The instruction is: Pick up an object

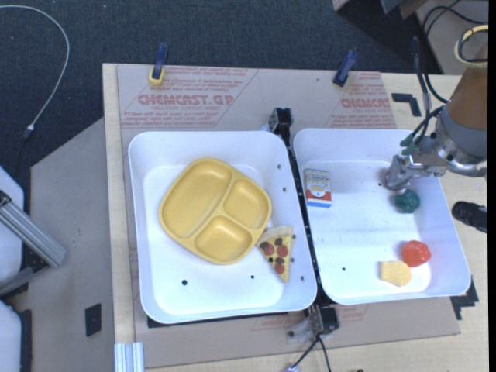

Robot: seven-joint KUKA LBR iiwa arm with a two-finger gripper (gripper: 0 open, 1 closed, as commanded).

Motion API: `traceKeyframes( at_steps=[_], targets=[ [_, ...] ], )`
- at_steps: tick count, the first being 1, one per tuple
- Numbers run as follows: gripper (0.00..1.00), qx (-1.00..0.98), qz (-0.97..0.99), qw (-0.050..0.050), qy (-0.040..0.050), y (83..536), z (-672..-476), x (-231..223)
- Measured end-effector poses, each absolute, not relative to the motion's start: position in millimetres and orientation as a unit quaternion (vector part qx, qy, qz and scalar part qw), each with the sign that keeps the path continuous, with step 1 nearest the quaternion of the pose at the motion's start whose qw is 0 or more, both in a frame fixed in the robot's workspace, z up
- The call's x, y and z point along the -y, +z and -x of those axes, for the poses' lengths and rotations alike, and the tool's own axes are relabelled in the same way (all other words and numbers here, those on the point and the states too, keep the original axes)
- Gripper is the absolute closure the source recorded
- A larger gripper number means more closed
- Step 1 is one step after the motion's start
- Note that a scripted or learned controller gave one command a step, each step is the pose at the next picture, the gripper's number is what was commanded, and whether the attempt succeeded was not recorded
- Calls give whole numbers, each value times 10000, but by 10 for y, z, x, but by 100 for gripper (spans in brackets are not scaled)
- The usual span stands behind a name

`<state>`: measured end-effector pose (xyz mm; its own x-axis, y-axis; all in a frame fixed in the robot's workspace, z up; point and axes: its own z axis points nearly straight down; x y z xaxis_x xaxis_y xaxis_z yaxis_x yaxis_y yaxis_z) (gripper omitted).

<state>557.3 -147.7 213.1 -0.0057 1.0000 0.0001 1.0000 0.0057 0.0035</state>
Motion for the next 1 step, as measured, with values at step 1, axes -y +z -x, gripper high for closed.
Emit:
traceKeyframes(
  at_steps=[1],
  targets=[
    [100, -7095, -7047, 10, 15, 2249, -5677, 960]
  ],
)
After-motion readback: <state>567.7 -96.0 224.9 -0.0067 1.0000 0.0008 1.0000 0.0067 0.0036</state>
